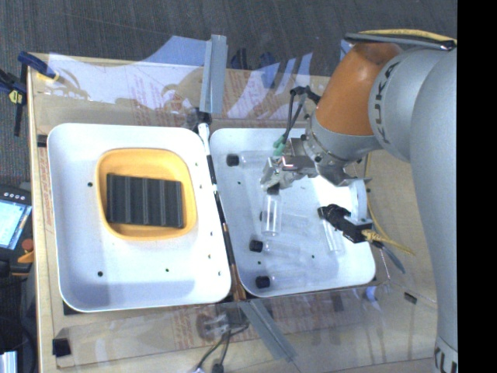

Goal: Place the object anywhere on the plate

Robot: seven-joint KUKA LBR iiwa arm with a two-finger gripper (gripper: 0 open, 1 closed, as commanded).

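Camera view: "KU" on arm (pixel 411 115)

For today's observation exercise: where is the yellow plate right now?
The yellow plate lies in the left bin, in its upper middle part, with a dark ridged insert on it. The gripper is over the right bin.

A robotics lab test cell is showing here: a grey industrial arm (pixel 411 115) with an orange band is reaching over a wooden counter (pixel 116 332) that is carrying two shallow white bins (pixel 78 278) side by side. Metal brackets (pixel 212 72) and clamps are pinning the bins in place, loose cables (pixel 213 356) are trailing off the front edge, and dark carpet (pixel 155 6) is lying beyond. A small lit screen (pixel 12 220) is glowing at the left.
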